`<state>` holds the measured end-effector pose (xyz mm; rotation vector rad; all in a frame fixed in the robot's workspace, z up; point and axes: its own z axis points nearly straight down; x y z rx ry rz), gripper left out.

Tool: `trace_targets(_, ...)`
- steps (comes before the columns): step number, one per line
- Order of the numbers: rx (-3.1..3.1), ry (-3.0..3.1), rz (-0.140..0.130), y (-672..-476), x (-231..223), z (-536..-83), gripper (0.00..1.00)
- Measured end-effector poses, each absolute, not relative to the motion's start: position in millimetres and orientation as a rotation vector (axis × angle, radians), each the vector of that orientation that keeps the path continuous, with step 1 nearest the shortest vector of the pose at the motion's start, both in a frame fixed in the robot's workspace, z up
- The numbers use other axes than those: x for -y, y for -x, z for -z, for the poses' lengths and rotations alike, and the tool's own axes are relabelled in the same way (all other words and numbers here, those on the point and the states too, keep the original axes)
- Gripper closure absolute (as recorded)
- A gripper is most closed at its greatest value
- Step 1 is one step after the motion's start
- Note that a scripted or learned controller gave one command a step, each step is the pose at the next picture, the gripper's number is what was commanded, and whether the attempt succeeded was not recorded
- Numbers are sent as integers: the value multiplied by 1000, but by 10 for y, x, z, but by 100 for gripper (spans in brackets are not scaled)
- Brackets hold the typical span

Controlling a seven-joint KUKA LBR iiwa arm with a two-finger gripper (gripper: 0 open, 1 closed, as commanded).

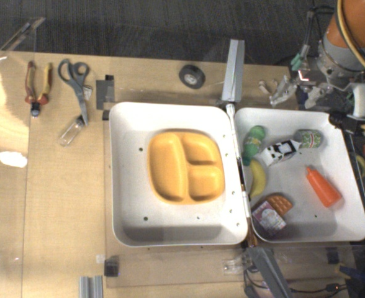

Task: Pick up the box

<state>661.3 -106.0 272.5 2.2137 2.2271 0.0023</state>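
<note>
Box (280, 151), black and white, lay tilted in the right bin (350, 228) near its back left part, with a green item (253, 140) just beside it on the left and a small round can (308, 139) just to its right. A banana (256, 177) lay in front of it and an orange bottle (323, 187) sat further right. The gripper (285, 92) hung beyond the bin's back rim, apart from the box; whether it was open or closed could not be told. A yellow tray (185, 166) sat in the left bin (126, 166).
</note>
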Motion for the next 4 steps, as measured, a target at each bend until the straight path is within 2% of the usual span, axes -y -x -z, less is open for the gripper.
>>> trace_targets(1,-2249,-2190,-4,-6225,847,-2050,0)
trace_targets(2,-2288,-2144,-5,-6362,1723,-2199,0)
trace_targets(3,-2366,-2056,-7,-6240,1504,-1081,0)
trace_targets(4,-2557,-1809,18,-6677,1312,-896,0)
